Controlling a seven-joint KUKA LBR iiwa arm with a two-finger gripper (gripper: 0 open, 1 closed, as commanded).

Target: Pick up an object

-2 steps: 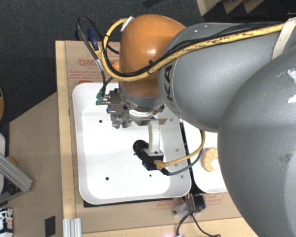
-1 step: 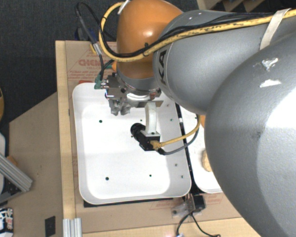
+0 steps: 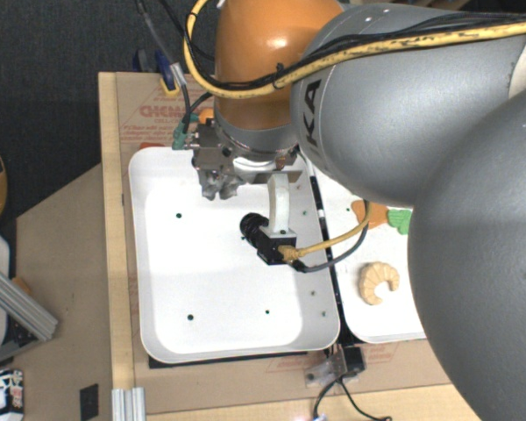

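Arm (image 3: 403,147) spans the right side. Left bin (image 3: 158,261): tool (image 3: 217,181) above its far end; cannot tell whether it is open or holding anything. Right bin (image 3: 377,327): tan croissant-shaped piece (image 3: 379,281); orange-and-green piece (image 3: 387,216) beyond it, against the arm.

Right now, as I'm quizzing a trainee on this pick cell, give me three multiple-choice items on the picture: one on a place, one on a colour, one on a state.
1. The gripper hangs above: A the left bin; B a conveyor; C a shelf.
2. The small piece next to the orange piece is: A blue; B green; C black.
3. The croissant is: A held by the gripper; B lying in the right bin; C hanging over a rim.

Answers: 1 A, it is over the left bin's far end. 2 B, it shows green. 3 B, it rests on the bin floor, apart from the gripper.
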